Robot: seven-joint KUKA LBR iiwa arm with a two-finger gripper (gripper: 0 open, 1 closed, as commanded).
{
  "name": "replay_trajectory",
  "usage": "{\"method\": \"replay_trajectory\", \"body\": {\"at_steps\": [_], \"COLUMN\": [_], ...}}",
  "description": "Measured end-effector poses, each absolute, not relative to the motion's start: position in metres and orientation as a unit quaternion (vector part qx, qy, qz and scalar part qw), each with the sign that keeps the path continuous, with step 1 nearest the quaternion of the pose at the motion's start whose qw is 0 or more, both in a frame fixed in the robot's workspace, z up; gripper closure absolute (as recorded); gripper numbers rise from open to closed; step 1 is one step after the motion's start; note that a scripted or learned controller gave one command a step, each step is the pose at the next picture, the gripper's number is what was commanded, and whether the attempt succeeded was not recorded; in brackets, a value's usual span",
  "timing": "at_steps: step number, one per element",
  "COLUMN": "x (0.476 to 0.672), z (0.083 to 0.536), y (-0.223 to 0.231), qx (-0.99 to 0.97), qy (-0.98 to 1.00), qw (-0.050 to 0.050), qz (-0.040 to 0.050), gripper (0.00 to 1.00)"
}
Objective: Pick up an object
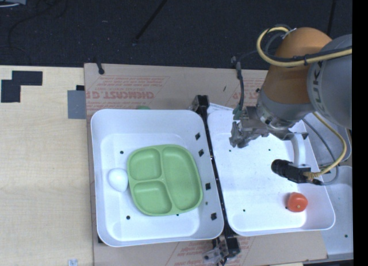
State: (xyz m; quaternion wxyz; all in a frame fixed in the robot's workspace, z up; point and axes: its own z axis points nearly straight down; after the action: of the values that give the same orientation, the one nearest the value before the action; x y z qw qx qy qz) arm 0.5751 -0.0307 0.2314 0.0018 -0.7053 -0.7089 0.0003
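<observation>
Orange obj (pixel 297 202) in rt bin (pixel 259 201).

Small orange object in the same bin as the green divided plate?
No: small orange object lies in right bin, green divided plate in left bin.

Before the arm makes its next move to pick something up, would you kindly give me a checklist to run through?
1. Target within the right bin: ok. The orange object lies near its near right corner, with nothing on it.
2. Gripper above the target: not ok. It hangs over the bin's far left part, apart from the orange object.
3. Gripper open or shut: cannot tell.
4. Other candidates in the left bin: ok. The green plate lies flat, with a white ball beside its left edge.
</observation>
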Motion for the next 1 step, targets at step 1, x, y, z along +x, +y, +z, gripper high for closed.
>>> {"method": "replay_trajectory", "body": {"at_steps": [1], "x": [0.586], "z": [0.221], "y": [0.0142], "qx": [-0.706], "qy": [-0.708], "qw": [0.001], "qz": [0.0008], "gripper": [1.0]}}
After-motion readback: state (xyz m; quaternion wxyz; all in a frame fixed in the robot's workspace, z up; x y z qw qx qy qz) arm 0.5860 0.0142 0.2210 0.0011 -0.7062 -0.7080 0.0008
